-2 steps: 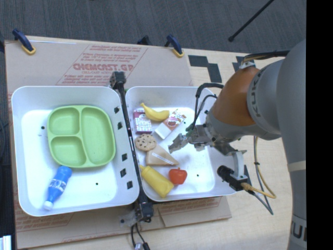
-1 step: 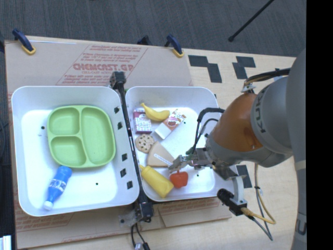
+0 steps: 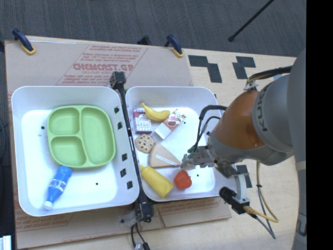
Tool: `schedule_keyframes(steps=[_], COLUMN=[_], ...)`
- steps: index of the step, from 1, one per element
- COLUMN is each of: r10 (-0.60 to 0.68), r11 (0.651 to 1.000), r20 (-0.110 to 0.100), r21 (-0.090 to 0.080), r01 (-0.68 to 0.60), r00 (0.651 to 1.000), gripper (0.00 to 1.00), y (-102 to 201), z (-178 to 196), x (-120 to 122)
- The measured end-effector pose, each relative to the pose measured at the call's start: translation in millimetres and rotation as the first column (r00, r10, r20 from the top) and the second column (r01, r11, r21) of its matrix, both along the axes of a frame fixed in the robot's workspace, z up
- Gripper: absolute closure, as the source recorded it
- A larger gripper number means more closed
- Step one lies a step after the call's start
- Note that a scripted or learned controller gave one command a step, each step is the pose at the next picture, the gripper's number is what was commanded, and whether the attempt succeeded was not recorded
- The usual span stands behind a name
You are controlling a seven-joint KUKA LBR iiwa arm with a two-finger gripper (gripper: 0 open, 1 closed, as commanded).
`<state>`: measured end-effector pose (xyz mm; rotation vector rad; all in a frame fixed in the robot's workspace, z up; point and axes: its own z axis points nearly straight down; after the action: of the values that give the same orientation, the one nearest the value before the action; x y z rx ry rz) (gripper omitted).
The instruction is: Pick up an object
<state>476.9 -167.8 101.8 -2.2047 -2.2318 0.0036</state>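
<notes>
Grey arm lowers gripper beside red tomato; finger state indiscernible; next, close on the object.

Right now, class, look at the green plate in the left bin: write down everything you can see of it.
The green plate is pale lime, smooth and plastic-looking, a rounded rectangle with a raised rim and three compartments: one long one on the right, two smaller ones on the left. It lies flat, right side up, on the floor of the left bin, towards the back. Nothing is in it. A blue bottle lies just beyond its near-left corner.
</notes>
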Motion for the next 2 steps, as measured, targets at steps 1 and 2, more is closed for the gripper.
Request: schedule_keyframes(steps=[1,2], r10=[-0.007,-0.005], r11=[1.000,1.000], r20=[0.006,0.003], r21=[-0.003,-0.001], r01=[0.007,0.005], r00=[1.000,1.000], gripper=[1.00,1.00], y=[-44,-11], z=[138,136], x=[8,0])
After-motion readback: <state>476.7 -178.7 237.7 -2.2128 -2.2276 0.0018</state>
